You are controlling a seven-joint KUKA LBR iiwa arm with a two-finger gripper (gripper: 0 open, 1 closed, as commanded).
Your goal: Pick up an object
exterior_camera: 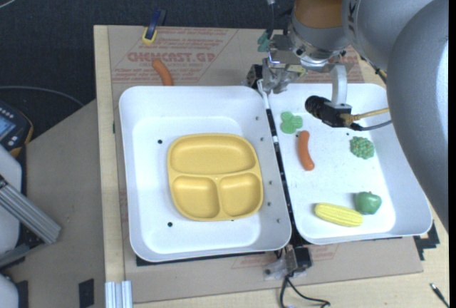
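The pincer [270,84] hangs over the far edge of the two bins, right where the left bin [142,157] and the right bin [331,175] meet. I cannot tell if it is wide or narrow, and I see nothing held in it. The toys to pick from lie in the right bin, likely spread out so one can be grabbed alone. A flat green piece [290,122] is closest, just beside the pincer and a bit lower in the view. A red sausage [306,150] lies past that. A bumpy green toy [362,147], a pepper [368,202] and a corn cob [338,214] sit well apart from the pincer. The yellow tray [214,176] fills the middle of the left bin, to the pincer's other side. I think the pincer is too close to the rim to grab anything, so it would need to move toward the green piece and go down.
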